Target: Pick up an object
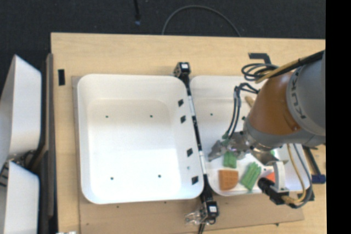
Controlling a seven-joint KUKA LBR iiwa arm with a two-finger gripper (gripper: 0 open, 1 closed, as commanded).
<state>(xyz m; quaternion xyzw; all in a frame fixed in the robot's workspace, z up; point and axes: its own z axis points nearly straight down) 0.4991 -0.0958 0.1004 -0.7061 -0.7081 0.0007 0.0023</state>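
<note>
My gripper (224, 149) hangs low over the near part of the right bin (211, 97), under the orange wrist band. Just below it lies a small green block (230, 160), close to the fingertips. An orange-brown piece (228, 179) rests near the bin's front edge. A ridged green piece (251, 176) lies to its right, and a red-orange bit (267, 177) peeks out beside that. The arm hides the bin's right half.
The left bin (131, 137) sits beside the right one, split from it by a rail with black clips (190, 120). Cables (258, 70) loop behind the arm. White boxes (22, 112) stand at the far left, off the bench.
</note>
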